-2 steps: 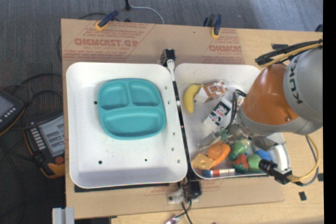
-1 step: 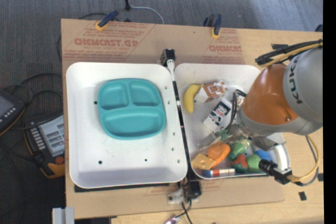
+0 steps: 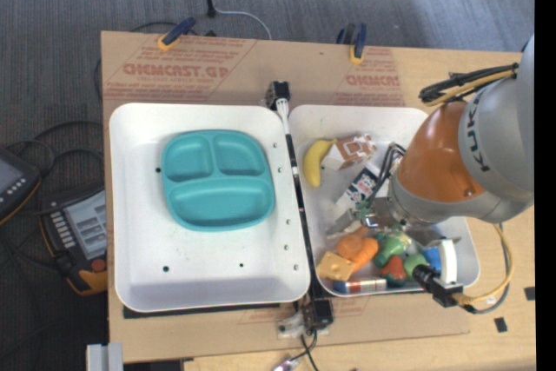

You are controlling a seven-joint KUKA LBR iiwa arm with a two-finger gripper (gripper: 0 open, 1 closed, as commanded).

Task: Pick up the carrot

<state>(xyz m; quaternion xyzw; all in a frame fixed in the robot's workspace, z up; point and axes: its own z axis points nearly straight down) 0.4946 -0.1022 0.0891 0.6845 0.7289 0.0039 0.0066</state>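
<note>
The carrot (image 3: 359,249) is a short orange piece lying near the front of the right bin (image 3: 300,187), amid a heap of toys. A green piece (image 3: 395,246) touches its right end. My gripper (image 3: 375,208) hangs just above and behind the carrot, at the lower left of the orange wrist band (image 3: 434,165). The wrist hides much of the gripper, and nothing visible shows the carrot lifted off the heap.
A yellow banana (image 3: 313,161) and a brown-and-white box (image 3: 354,150) lie at the back of the right bin. An orange-yellow block (image 3: 334,266), a marker (image 3: 365,283), a red piece (image 3: 396,270) and a blue-and-white item (image 3: 440,257) crowd the front. The left bin (image 3: 130,213) holds a teal divided plate (image 3: 217,180).
</note>
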